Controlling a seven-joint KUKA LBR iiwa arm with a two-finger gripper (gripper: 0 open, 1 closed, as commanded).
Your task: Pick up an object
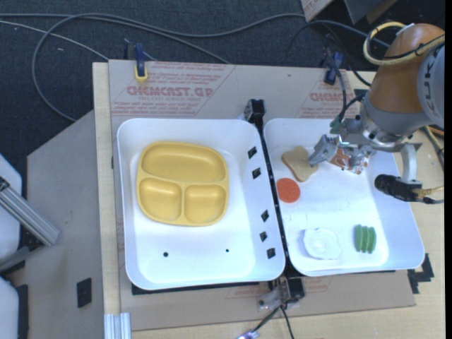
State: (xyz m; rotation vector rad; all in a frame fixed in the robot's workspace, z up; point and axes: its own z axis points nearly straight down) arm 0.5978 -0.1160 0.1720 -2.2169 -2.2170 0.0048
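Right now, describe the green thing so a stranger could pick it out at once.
Look in the right bin, at its near right corner. The green object lies there, beside a white round disc. It is the only green item, small and ridged, unlike the orange disc and tan piece farther back.

Evenly and brightly lit from overhead, with soft, short shadows tucked under the rims of the left bin (134,210) and right bin (395,239) and beneath the arm (402,69). Slightly washed out on the white bin floors, with mild sheen on the yellow divided plate (182,182) and a bright highlight on the orange band of the arm. Moderately soft overall, with fine detail around the gripper (339,150) smeared and the dark floor at the top grainy.
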